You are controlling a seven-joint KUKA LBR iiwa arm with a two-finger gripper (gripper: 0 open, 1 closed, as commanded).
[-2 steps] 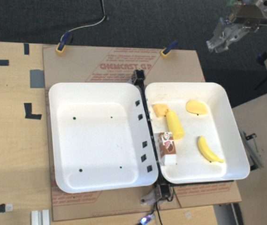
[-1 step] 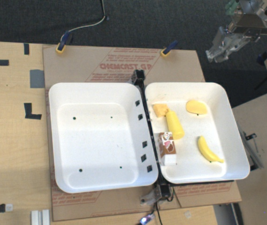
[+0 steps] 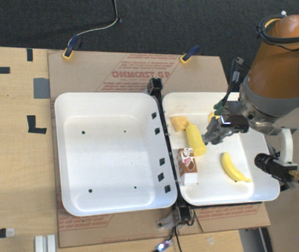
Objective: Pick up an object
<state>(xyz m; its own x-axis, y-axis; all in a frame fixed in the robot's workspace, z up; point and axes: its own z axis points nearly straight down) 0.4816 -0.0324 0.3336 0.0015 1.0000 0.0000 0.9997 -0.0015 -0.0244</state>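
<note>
Now, look first at the gripper [image 3: 213, 136]: its dark fingers point down and to the left into the right bin [image 3: 259, 193], and you cannot tell whether they are spread or pressed together, because they merge into one dark shape at this angle. Nothing is visibly caught between them. Their tips sit just beside the right flank of the yellow cylinder [image 3: 195, 139], close enough that contact can neither be confirmed nor ruled out.

Take that yellow cylinder as your landmark. It lies tilted, running from upper left to lower right, near the left wall of the right bin. Touching its upper end is one small tan block [image 3: 178, 123]. Just below its lower end lies one brown-and-white packet [image 3: 187, 164], lengthwise along the divider. To the cylinder's lower right, apart from it, rests one banana [image 3: 234, 168], curved, on the bin floor. That makes four objects in this bin, one of each kind.

Above and right of the cylinder rises the arm [image 3: 275, 72], grey at the wrist with its orange band higher up.

Left of the cylinder, across the dark divider, you have the left bin [image 3: 68, 114]; two bins in all, side by side on a cardboard sheet [image 3: 133, 72] held by two clamps at its far edge.
</note>
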